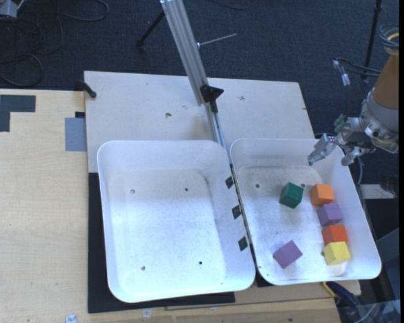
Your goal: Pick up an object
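I see the end effector [337, 149] spread, nothing in it, hovering over the right white plastic bin's [276, 274] far right rim; small green cube [291, 195], orange cube [322, 194] and two purple cubes [329, 213] [287, 254] sit inside

Two white bins [165, 157]; six blocks [291, 195], seemingly: two purple, two orange, green, yellow.

No text, label, brand, number or sign can be read anywhere, neither on the bins and blocks nor on the bench.
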Tool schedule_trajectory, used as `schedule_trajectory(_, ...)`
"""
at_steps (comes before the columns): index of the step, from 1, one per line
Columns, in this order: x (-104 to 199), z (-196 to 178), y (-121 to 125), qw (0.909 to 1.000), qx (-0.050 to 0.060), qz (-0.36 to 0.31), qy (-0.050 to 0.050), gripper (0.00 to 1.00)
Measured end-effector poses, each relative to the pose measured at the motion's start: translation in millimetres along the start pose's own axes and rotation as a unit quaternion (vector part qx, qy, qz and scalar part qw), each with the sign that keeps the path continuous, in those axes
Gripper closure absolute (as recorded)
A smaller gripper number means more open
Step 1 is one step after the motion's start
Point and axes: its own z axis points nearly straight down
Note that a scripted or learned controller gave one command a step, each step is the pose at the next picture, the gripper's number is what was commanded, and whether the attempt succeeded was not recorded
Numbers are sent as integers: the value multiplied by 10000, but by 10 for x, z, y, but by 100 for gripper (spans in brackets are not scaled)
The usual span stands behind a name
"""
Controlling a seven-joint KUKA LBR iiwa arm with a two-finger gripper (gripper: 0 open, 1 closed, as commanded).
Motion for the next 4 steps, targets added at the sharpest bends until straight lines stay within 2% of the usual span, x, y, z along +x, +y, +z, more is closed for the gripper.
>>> schedule_trajectory(1, 328, 1403, 102, 10000, 32, 21, 13, 0)
schedule_trajectory(3, 891, 1430, -377, 10000, -20, 29, -7, 0)
schedule_trajectory(4, 870, 1334, -377, 10000, -15, 74, 1, 100)
